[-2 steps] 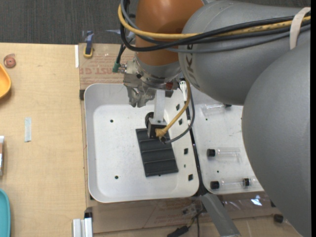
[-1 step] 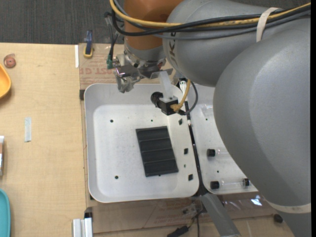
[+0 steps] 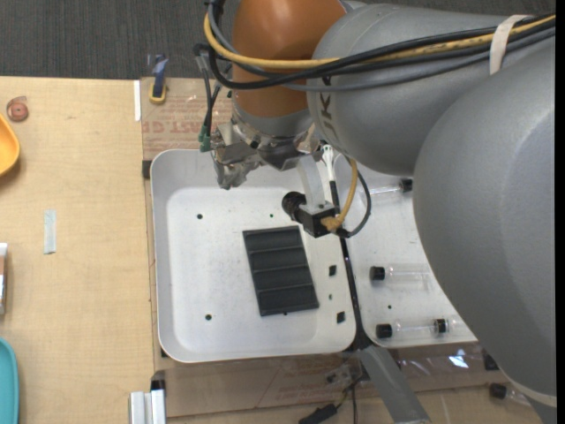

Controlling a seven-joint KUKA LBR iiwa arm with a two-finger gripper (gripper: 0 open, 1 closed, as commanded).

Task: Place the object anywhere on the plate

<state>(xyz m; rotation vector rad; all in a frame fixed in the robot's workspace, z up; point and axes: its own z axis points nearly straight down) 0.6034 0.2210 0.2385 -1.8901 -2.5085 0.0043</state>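
Bench: my pale wooden bench point(image 3: 75, 263) bears two shallow white bins.
Left bin point(image 3: 177, 263): white, scuffed floor.
Object: a black ribbed rectangular block point(image 3: 281, 270) lies flat mid-floor in that bin.
My gripper point(image 3: 231, 168): above the bin's far wall, apart from the block; I cannot tell its state.
Writing: faded red print on cardboard point(image 3: 181, 117), unreadable.
Room: dark floor point(image 3: 88, 16).

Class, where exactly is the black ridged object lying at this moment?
The black ridged object lies flat inside the left white bin, right of its centre, below the gripper.
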